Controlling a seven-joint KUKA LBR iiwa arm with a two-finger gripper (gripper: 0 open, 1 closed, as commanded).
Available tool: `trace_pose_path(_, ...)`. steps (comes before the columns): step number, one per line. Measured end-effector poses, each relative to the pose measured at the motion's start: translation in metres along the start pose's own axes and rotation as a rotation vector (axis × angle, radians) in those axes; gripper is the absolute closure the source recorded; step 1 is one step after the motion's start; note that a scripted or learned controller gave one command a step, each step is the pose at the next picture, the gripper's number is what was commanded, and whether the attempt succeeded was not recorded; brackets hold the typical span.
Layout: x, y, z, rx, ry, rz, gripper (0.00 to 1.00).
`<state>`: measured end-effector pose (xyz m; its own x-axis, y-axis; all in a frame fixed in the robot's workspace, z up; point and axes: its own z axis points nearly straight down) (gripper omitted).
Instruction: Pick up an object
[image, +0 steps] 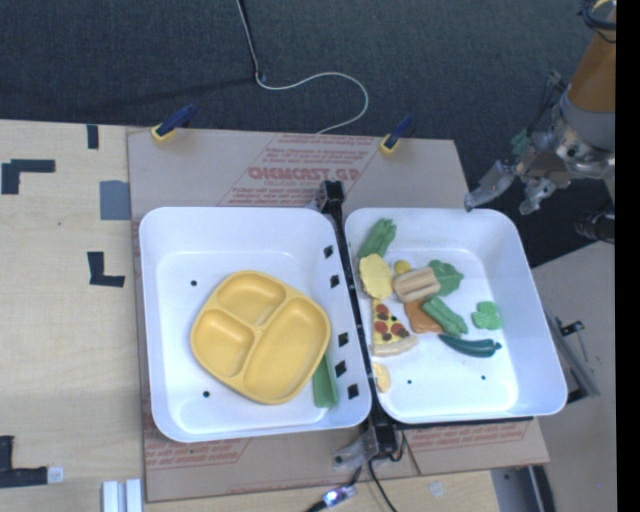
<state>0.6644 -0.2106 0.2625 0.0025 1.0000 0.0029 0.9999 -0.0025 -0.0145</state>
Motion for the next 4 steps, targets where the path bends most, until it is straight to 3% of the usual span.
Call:
trace_pose_path(1, 0.001, 0.002, -0.009, -0.013, -0.003, -0.004, 0.0)
trace_pose_path(3, 0.0, 0.005, 0.079, -0.009, -0.003, -0.004, 0.0)
trace_pose_path(4, 0.004, 0.008, 0.144, -0.008, -0.003, -0.006, 0.0)
